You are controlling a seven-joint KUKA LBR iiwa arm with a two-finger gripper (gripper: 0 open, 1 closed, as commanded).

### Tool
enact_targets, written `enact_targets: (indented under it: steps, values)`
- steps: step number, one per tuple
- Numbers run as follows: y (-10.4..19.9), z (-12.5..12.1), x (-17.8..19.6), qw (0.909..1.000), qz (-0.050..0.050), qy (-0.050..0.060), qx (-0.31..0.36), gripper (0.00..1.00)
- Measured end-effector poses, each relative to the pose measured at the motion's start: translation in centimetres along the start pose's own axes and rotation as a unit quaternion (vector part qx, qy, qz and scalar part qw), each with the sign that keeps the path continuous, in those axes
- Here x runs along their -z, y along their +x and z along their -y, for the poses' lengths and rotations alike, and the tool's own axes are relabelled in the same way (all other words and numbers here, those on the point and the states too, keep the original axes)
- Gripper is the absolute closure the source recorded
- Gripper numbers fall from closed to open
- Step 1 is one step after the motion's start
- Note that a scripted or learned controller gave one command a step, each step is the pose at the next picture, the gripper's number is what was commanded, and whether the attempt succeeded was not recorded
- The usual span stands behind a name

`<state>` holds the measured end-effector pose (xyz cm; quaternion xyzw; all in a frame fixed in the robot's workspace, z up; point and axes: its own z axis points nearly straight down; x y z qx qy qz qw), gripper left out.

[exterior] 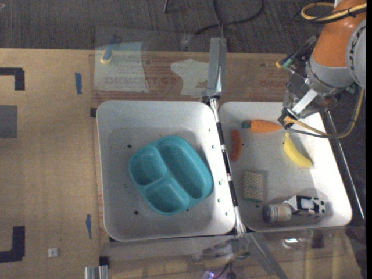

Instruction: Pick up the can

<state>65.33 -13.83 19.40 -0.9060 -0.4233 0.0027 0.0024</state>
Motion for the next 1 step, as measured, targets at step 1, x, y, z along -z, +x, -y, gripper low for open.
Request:
enact_targets:
  steps: [1]
  values:
    - [0.38,4.06,8.37,0.9971,0.0,-0.001,-0.077,1.0]
